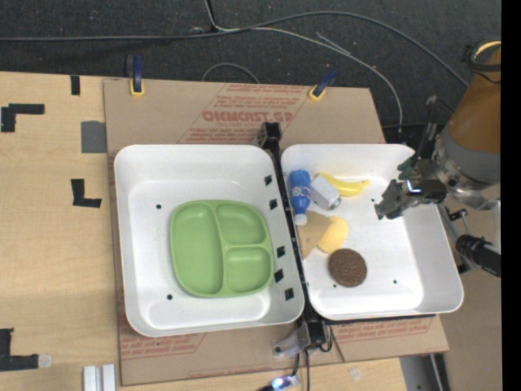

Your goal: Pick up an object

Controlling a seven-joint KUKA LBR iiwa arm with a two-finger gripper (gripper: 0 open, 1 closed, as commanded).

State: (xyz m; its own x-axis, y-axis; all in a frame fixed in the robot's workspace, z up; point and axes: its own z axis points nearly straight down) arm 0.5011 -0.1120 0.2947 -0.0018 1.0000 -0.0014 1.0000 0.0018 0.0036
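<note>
Objects are clustered in the left half of the right bin [423, 292]: blue bottle [299, 194] against the divider, grey block [325, 192], banana [345, 186], pale yellow piece [332, 235], brown round disc [348, 267]. All are located left of the gripper [391, 204], apart from it; the banana is nearest. The gripper is positioned over the bin's right half, nothing seen between the fingers; finger spread cannot be told. The arm [476, 129] is entered from the right, wrist angled down-left. The bottle's long axis runs along the divider, cap end toward the near side. The banana lies roughly crosswise. A green divided plate [221, 247] is seated in the left bin [134, 218].
</note>
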